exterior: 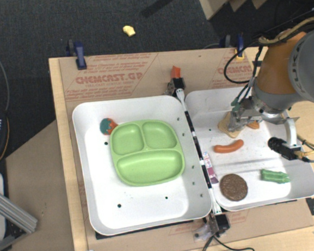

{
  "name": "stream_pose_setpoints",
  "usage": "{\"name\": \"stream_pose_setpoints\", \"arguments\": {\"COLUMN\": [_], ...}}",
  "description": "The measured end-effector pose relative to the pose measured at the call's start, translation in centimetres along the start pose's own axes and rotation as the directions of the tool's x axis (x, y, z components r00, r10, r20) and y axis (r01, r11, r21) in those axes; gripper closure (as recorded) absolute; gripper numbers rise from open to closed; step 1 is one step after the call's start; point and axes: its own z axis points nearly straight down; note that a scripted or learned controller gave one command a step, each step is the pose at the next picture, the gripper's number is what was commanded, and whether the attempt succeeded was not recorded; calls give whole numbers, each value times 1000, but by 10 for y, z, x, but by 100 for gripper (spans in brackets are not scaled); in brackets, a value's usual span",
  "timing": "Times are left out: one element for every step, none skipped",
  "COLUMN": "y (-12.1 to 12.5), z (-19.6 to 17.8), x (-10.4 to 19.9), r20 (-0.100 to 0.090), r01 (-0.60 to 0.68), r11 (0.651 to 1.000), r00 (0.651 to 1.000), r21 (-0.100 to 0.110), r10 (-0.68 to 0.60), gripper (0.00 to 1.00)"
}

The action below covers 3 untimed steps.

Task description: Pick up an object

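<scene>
Down at the right bin's point(309, 182) near edge sit a brown disc point(234, 187) and a green piece point(274, 176), an orange sausage point(228, 147) mid-bin. Gripper point(238, 121) is low at the far side, over a tan object point(227, 125); whether it's clamped, can't tell. Left bin point(95, 171) carries a green divided plate point(146, 152).

Divided plate point(147, 152) in left bin point(88, 155), sausage point(228, 147), round patty point(234, 187) and small toy point(274, 176) in right bin point(210, 106)
</scene>
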Motion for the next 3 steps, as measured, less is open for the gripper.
{"name": "stream_pose_setpoints", "arguments": {"y": [0, 7, 43], "z": [1, 16, 16], "x": [0, -2, 32], "r20": [-1, -6, -7], "r01": [0, 3, 5], "r11": [1000, 1000, 1000], "r00": [1000, 1000, 1000], "r21": [2, 12, 10], "r10": [0, -2, -5], "gripper": [0, 0, 0]}}
